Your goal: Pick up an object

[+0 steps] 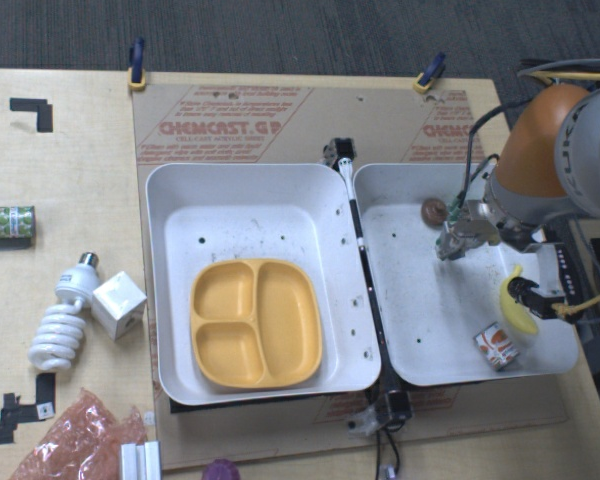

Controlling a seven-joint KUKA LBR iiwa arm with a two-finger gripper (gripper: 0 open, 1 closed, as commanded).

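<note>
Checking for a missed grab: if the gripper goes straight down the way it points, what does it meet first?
Probably the bare white floor of the right bin. The gripper points down beside the small brown object, not clearly over it; depth is unclear.

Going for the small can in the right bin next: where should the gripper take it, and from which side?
Probably from above, across the can's round body. It lies on its side near the right bin's front rim, so closing across its narrow width suits best. The banana lies close behind, so stay clear of that side.
</note>
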